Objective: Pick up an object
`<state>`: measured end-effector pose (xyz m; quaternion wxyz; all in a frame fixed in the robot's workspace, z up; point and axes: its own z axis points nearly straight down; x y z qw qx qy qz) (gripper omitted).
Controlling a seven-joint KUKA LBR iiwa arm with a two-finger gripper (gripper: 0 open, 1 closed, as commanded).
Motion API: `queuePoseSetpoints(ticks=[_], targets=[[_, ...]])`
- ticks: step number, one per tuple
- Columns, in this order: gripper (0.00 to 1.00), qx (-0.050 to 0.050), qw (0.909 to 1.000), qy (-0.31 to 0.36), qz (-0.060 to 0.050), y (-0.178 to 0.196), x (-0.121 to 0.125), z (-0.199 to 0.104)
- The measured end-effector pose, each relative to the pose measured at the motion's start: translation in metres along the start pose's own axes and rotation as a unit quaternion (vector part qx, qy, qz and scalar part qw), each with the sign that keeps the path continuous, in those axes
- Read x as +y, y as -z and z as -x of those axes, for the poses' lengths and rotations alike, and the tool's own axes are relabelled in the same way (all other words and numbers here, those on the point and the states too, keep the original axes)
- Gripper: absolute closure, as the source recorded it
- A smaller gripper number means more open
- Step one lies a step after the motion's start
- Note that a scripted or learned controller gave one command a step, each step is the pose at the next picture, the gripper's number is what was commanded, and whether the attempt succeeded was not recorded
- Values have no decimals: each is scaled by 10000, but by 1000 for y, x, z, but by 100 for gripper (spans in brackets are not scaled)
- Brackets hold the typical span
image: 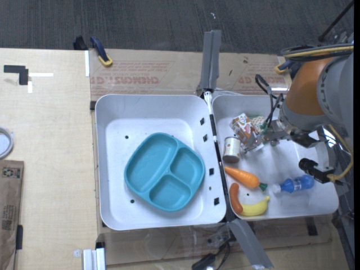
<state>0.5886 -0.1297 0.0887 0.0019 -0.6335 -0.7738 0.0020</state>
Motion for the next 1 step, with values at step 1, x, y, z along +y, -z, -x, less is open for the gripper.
queuePoseSetpoints(ticks=[1], targets=[[100, -3, 10000, 20, -21, 6, 0, 0]])
